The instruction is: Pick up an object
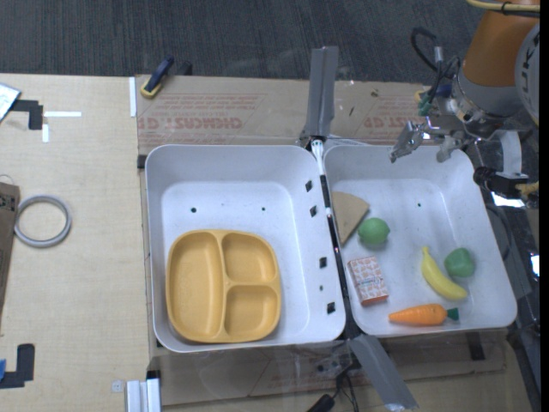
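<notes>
The right bin (412, 183) holds a tan wedge (346, 212), a green ball (374, 231), a small pink carton (369, 280), a yellow banana (441, 276), a darker green round fruit (461, 262) and an orange carrot (419, 316). My gripper (425, 146) hangs over the bin's far edge, above and behind all of them. It is open, with nothing between its fingers (402, 146). The grey arm with its orange band (502, 37) comes in from the upper right.
The left bin (223, 178) holds a yellow divided plate (225, 283). A grey post (321, 93) stands behind the seam between the bins. On the bench to the left lie a tape roll (40, 221) and a blue-and-yellow tool (157, 75). Cables hang along the right side.
</notes>
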